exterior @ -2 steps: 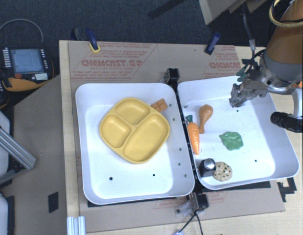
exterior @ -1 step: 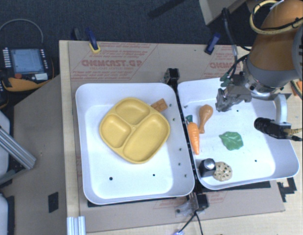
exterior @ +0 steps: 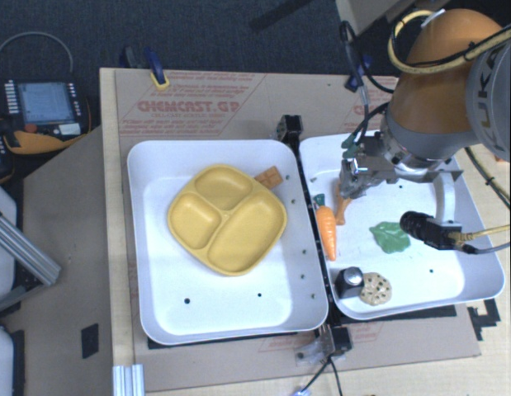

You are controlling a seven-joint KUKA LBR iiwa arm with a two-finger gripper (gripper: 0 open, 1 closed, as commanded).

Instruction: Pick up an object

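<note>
My gripper (exterior: 351, 185) hangs over the upper left part of the right bin (exterior: 453, 291). Just below it a small thin orange-brown piece (exterior: 341, 211) shows, and I cannot tell whether they touch. An orange carrot (exterior: 326, 231) lies along the bin's left wall, beside that piece. A green leaf-shaped piece (exterior: 390, 237) rests in the middle of the bin. Near the front left corner sit a speckled cookie (exterior: 375, 289) and a small black and grey cylinder (exterior: 349, 280).
The left bin (exterior: 156, 287) holds a yellow divided plate (exterior: 227, 219) with a small brown block (exterior: 269, 176) at its upper right edge. The bins stand side by side on a cardboard sheet (exterior: 205, 97). A pendant with a screen (exterior: 42, 110) lies far left.
</note>
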